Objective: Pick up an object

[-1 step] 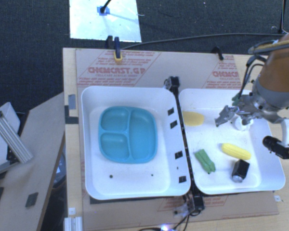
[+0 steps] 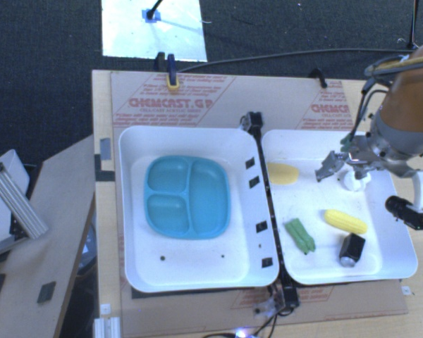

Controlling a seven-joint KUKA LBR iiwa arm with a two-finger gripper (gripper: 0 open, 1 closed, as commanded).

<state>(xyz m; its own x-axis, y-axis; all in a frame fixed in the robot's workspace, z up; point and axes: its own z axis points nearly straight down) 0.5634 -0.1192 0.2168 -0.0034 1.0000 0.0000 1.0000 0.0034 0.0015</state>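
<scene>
My gripper [image 2: 333, 166] hangs over the back part of the right bin [image 2: 395, 266], reaching in from the right. Just left of it lies a pale yellow rounded piece [image 2: 283, 174] near the bin's left wall. A small white object [image 2: 354, 182] sits right under the wrist, partly covered by it. Nearer the front lie a yellow corn cob [image 2: 346, 222], a green pod-like piece [image 2: 300, 235] and a small black can [image 2: 351, 250]. I see nothing held by the gripper.
The left bin [image 2: 137, 259] holds a blue divided plate [image 2: 188, 196]. A black-clipped ridge [image 2: 262, 210] separates the two bins. A cable [image 2: 282, 55] runs across the board behind them, and the arm's orange band [image 2: 412, 97] looms at the right.
</scene>
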